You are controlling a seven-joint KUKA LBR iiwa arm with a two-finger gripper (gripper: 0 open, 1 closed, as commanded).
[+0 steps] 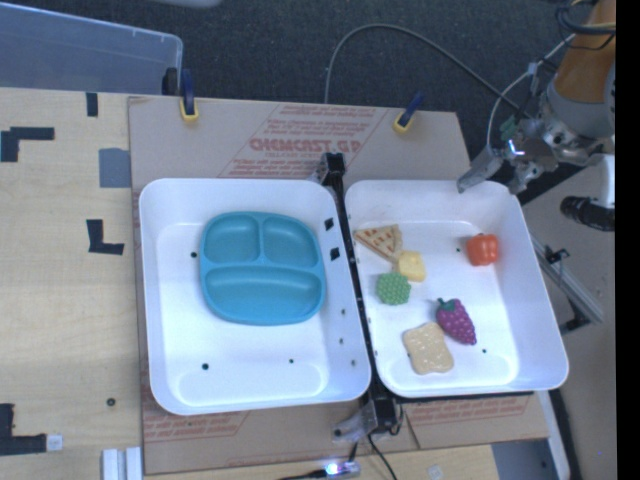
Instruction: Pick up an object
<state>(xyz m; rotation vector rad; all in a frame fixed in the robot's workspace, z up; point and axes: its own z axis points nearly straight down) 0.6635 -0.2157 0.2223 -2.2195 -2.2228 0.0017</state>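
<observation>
The right bin [530, 298] holds several toy foods: a tan waffle wedge [378, 240], a small yellow block [411, 265], a green broccoli piece [393, 288], purple grapes [455, 320], a beige cracker [428, 349] and a red-orange tomato [482, 250]. My gripper [497, 180] hangs over the bin's far right corner, up and to the right of the tomato. Its fingers stand apart and open, with nothing between them.
A blue divided plate [263, 268] lies in the left bin [160, 298]. Two yellow-tipped clamps [187, 103] [405, 118] hold the cardboard sheet at the back. A grey cable [400, 33] arcs behind the bins.
</observation>
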